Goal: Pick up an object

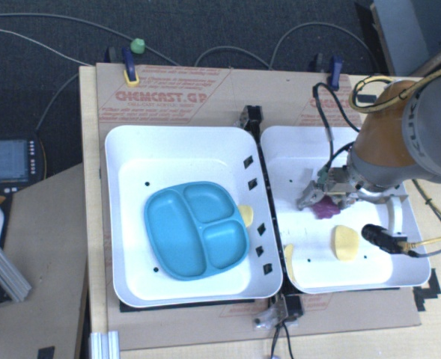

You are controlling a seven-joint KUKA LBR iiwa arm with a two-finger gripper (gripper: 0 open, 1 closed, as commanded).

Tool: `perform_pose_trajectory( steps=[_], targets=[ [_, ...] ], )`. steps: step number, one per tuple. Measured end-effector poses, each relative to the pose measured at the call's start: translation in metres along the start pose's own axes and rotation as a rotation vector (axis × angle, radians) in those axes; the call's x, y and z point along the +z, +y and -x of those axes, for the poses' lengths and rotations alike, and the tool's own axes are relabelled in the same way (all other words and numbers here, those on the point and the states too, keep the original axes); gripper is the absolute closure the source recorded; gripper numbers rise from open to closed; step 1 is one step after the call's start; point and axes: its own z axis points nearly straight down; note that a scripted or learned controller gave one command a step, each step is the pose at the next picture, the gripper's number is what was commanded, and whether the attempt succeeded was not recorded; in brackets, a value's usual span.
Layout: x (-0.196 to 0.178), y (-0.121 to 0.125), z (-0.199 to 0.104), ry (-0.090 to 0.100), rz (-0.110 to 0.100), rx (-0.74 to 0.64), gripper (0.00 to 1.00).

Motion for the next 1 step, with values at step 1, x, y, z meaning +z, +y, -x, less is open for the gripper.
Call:
perform_pose_trajectory(
  steps=[1],
  targets=[
    [-0.0143,0.0018,0.0002,-0.001,0.007,0.0,1.0]
  ],
)
